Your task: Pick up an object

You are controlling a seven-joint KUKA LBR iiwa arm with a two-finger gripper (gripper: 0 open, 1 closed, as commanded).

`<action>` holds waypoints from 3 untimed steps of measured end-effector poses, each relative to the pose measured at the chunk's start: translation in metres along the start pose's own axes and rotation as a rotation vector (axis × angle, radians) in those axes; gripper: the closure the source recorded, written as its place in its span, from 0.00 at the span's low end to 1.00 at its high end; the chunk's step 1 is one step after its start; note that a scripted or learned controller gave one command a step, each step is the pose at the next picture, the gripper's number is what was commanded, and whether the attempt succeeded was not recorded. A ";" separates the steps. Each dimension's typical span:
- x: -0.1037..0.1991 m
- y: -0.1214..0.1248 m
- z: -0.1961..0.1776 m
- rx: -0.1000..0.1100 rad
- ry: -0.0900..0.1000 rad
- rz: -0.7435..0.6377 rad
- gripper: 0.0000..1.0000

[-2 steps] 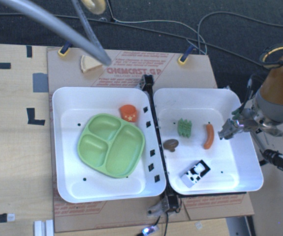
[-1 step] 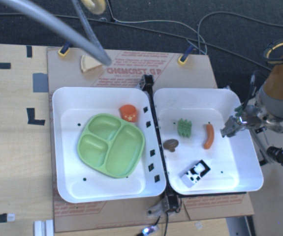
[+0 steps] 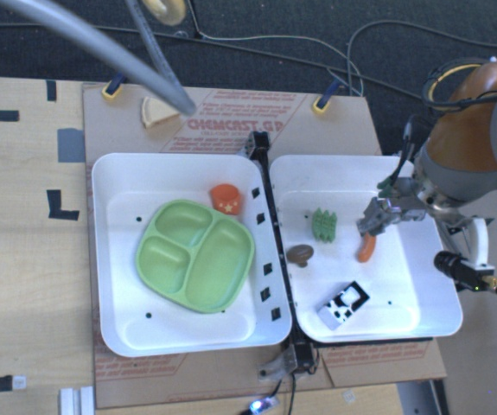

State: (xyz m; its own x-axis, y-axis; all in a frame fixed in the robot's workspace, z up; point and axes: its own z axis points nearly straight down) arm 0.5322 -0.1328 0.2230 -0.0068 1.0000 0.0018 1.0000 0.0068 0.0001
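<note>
My gripper (image 3: 374,225) hangs over the right bin (image 3: 421,322), fingers pointing down-left, right above an orange carrot-like piece (image 3: 366,247) that lies on the bin floor. The fingertips seem to touch the top of that piece. To the left lie a green ridged block (image 3: 322,224) and a brown oval piece (image 3: 300,253). A black-and-white box (image 3: 343,305) rests near the bin's front. The arm (image 3: 460,154) reaches in from the right.
The left bin (image 3: 114,232) holds a green divided plate (image 3: 196,255) and a small orange-red object (image 3: 226,198) behind it. A black divider (image 3: 270,232) runs between the bins. A grey pole (image 3: 84,33) crosses the upper left.
</note>
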 end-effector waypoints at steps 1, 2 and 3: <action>0.045 0.011 0.005 0.002 -0.001 0.001 1.00; 0.101 0.034 0.014 0.002 0.000 -0.001 1.00; 0.152 0.045 0.013 0.001 -0.001 0.000 1.00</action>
State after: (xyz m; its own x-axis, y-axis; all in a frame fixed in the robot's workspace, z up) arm 0.5762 0.0195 0.2098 -0.0071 1.0000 0.0011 1.0000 0.0071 -0.0014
